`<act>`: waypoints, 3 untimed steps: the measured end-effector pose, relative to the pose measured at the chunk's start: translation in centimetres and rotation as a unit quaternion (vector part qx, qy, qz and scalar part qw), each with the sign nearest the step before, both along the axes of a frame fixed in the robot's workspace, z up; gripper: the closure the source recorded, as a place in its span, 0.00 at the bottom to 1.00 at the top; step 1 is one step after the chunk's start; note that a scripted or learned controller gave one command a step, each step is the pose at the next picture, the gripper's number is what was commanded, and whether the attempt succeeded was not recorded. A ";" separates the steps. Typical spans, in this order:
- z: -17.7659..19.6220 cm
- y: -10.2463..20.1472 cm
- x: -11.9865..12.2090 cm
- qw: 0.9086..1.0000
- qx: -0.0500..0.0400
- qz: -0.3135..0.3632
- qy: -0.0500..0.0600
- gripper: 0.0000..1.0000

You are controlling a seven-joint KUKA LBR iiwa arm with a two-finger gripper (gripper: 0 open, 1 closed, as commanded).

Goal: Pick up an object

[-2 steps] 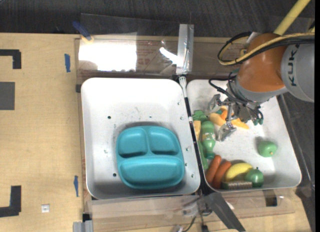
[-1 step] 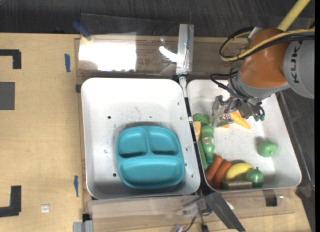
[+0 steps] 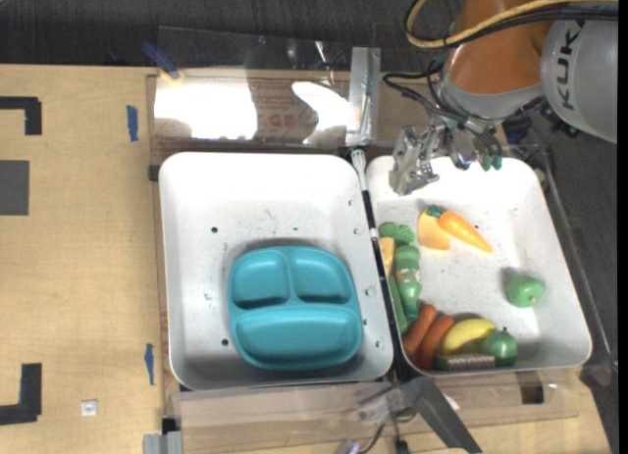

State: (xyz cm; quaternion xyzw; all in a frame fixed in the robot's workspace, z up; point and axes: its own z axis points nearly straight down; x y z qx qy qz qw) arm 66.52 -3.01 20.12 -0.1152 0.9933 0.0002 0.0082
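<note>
Your gripper (image 3: 417, 163) hangs over the right bin's (image 3: 549, 217) far left corner, its metal fingers (image 3: 404, 170) slightly parted and holding nothing, though glare blurs their tips. Just beyond them lies a toy carrot (image 3: 461, 228), partly covering a yellow piece (image 3: 432, 231).

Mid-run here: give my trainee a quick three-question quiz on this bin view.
1. True or false: the blue tray lies in the left bin.
2. Which toy lies nearest the gripper? A) carrot B) green apple C) banana
3. Fill in: the arm reaches into the ____ bin.

Key: 1 true; 2 A; 3 right.
</note>
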 end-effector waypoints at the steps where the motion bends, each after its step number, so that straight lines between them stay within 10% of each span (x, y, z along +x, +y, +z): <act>1: 8.0 -2.2 0.4 0.987 -0.003 0.162 0.001 1.00; 3: 9.8 -0.5 0.3 0.967 -0.003 0.255 0.002 1.00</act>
